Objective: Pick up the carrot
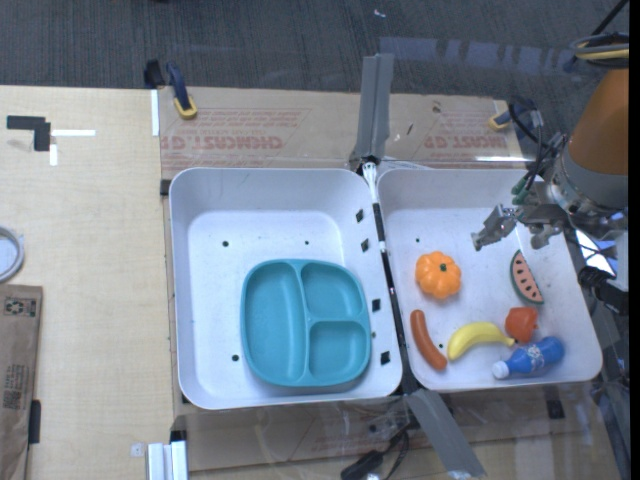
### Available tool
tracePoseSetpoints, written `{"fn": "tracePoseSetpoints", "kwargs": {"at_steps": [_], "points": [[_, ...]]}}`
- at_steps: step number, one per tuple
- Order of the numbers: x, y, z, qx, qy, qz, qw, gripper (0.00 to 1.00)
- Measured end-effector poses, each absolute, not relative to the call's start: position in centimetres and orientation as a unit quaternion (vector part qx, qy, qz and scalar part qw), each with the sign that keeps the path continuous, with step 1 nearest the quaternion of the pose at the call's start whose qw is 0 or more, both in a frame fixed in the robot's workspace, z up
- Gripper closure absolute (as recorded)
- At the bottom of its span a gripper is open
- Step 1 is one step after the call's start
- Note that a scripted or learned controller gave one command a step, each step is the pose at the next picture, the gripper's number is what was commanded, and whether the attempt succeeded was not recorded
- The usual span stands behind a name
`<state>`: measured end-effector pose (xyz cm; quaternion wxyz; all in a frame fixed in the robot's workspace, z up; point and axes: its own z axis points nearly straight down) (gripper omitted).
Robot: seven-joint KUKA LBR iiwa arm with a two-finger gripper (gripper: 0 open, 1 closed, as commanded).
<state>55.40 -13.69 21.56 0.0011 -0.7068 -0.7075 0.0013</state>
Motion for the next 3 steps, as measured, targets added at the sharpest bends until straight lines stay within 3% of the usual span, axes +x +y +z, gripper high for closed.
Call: {"fn": "tracePoseSetpoints", "kwargs": {"at_steps": [1, 2, 3], "points": [[59.0, -9.2, 10.9, -0.728, -0.686, 0.0015, 0.001, 0.00], [54.2, -11.0, 9.1, -0.711, -0.703, 0.0011, 0.001, 0.00], [54.2, -11.0, 9.9, -0.712, -0.702, 0.0018, 0.002, 1.00]]}}
